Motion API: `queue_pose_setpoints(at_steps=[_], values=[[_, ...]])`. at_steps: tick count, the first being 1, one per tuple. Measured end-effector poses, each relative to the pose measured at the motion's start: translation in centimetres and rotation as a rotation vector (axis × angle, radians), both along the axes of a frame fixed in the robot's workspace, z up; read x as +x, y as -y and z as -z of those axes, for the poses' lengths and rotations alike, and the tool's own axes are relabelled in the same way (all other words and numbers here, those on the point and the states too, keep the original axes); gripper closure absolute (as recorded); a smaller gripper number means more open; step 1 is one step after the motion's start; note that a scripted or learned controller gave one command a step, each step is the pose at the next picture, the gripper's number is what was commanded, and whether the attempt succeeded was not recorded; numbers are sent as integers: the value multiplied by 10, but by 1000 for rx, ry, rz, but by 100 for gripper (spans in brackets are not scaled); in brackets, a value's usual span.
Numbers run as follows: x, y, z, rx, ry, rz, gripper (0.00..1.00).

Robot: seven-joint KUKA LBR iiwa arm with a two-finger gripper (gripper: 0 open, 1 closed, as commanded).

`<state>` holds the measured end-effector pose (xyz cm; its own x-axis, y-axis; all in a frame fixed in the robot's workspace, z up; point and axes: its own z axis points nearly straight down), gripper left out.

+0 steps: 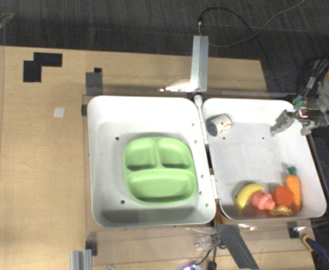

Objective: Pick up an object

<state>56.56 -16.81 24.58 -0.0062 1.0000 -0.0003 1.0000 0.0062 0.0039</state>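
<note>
Reaching from right, pincer (293,122) above right bin (254,145)

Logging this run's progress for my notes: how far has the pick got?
Nothing looks picked yet. The two-finger gripper hangs over the right white bin's far right side, nothing visible between its fingers. The yellow toy banana, orange toy carrot and small white cup lie in that bin. Reaching, grasping and lifting remain.

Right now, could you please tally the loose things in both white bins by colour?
Green: 1, the green three-compartment plastic plate
Yellow: 1, the yellow toy banana
Orange: 1, the orange toy carrot
Pink: 1, the pink toy
White: 1, the tipped white cup
Total: 5
</note>
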Motion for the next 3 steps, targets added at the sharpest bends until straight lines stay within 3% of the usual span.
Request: queue_pose_setpoints(at_steps=[1,2,3], values=[[2,-1,-12,0,6,-5,100],[2,-1,-11,0,6,-5,0],[28,-24,-4,1,2,122,0]])
